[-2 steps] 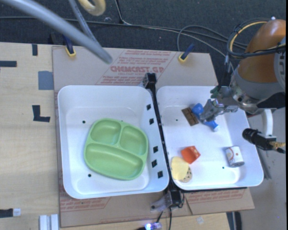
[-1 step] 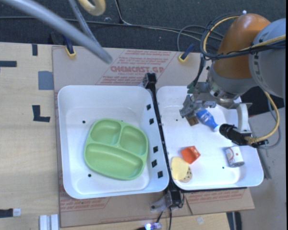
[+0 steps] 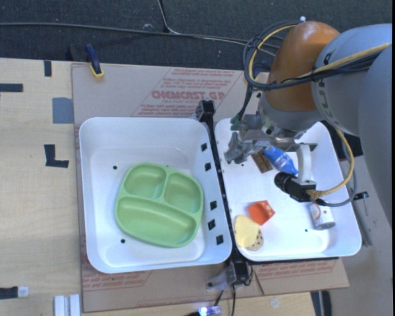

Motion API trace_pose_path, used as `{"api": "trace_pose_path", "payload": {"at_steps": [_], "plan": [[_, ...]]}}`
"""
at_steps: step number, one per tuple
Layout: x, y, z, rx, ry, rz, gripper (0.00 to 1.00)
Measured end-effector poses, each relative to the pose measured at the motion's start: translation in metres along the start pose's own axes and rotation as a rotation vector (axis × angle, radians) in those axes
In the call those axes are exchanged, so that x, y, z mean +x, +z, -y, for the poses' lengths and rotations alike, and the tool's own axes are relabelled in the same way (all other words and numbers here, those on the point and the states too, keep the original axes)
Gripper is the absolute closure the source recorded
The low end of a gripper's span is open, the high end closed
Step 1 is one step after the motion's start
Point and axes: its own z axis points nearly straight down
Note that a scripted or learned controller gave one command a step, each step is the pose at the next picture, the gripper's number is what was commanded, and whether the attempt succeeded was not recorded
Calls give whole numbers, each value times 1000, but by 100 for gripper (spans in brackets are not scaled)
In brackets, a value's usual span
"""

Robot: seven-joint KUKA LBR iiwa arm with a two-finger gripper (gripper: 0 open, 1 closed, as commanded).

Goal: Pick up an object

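**Hand low in the right bin, nothing gripped that I can see**

I read the target as the blue object (image 3: pixel 280 160), something like a small wrapped packet or bottle with a glossy skin, lying at a slant in the right bin (image 3: pixel 345 245), toward its far edge. Just beside it on the near-left sits a small brown piece (image 3: pixel 261 164), possibly touching it; I can't separate them cleanly.

My hand (image 3: pixel 238 148) is down over the far-left part of that bin, close to the divider between the bins and just left of the blue object. I cannot tell from here whether it is spread or pressed together; the metal parts blur into one grey mass, and I see nothing between them.

My worries: the hand seems offset left of the blue object, so closing here may catch only air or nudge the brown piece. The slick, rounded wrapper could squirt out of a pinch. The bin's left wall is close and could foul a finger.

Further toward the near edge lie an orange-red folded packet (image 3: pixel 262 211), a pale yellow rounded lump (image 3: pixel 248 233), and a small silvery can (image 3: pixel 322 216) by the right wall. The left bin (image 3: pixel 92 150) holds a matte green divided plate (image 3: pixel 160 204) of smooth plastic. Both bins rest on a cardboard sheet (image 3: pixel 178 91) over the tabletop (image 3: pixel 20 176).
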Motion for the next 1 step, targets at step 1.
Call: {"api": "trace_pose_path", "payload": {"at_steps": [1], "plan": [[55,14,-2,0,-1,0,100]]}}
